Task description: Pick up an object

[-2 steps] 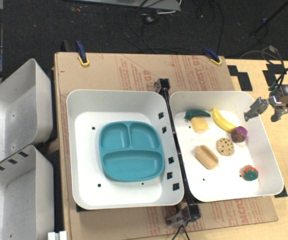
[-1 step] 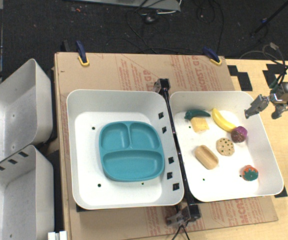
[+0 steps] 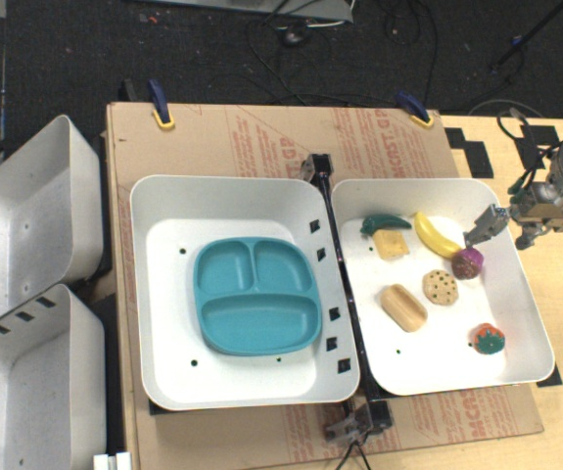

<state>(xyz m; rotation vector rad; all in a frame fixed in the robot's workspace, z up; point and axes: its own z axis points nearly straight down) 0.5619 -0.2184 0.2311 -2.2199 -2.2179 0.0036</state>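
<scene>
- Camera view: two shallow white plastic bins sit side by side on a brown cardboard sheet (image 3: pixel 261 135) that covers the desk; their walls are smooth with rounded corners.
- The left bin (image 3: pixel 159 292) carries one teal plastic tray (image 3: pixel 258 295), glossy, rounded at the corners and split into three compartments.
- The right bin (image 3: pixel 526 302) holds six small toy food pieces, one of each kind.
- A dark green curved piece (image 3: pixel 385 223) lies near the far wall, touching a pale yellow blocky piece (image 3: pixel 392 245) just in front of it.
- A smooth yellow banana (image 3: pixel 437 234) lies at a slant beside them, its lower end close to a small round purple piece (image 3: pixel 468 262).
- A round tan cookie with dark spots (image 3: pixel 441 287) sits near the middle, and a tan oblong bread-like piece (image 3: pixel 403 307) lies just left of it.
- A round piece coloured orange-red and green (image 3: pixel 489 339) sits apart, toward the near right corner.
- The grey metal gripper (image 3: pixel 504 225) hangs over the right bin's far right edge, just above and right of the purple piece; two dark fingers (image 3: pixel 485 227) are spread with nothing between them.
- Two blue-and-yellow clamps (image 3: pixel 161 106) pin the sheet's far edge.
</scene>
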